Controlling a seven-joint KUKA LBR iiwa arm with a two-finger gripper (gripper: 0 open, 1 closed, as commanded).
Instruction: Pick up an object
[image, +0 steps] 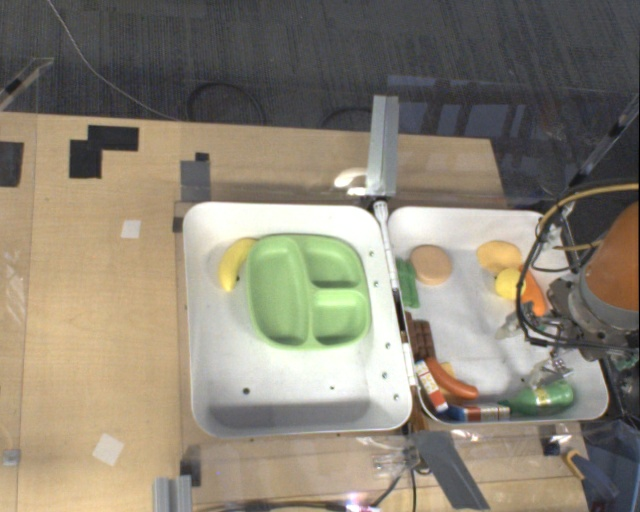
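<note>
My gripper (535, 350) hangs over the right side of the right bin (470, 225), reaching in from the right. It is open, and only white bin floor lies between its fingers. Just below it a green bottle-shaped object (545, 397) lies by the bin's front edge. An orange carrot (533, 293) and a yellow lemon (507, 282) sit just above it. A tan round disc (432, 264) and another yellow piece (498, 254) lie farther back.
A red sausage (450, 380), a brown bar (421, 340) and a green strip (407, 282) line the right bin's left wall. The left bin (215, 390) holds a green divided plate (305, 290) and a banana (233, 264). Cables loop around the arm (610, 290).
</note>
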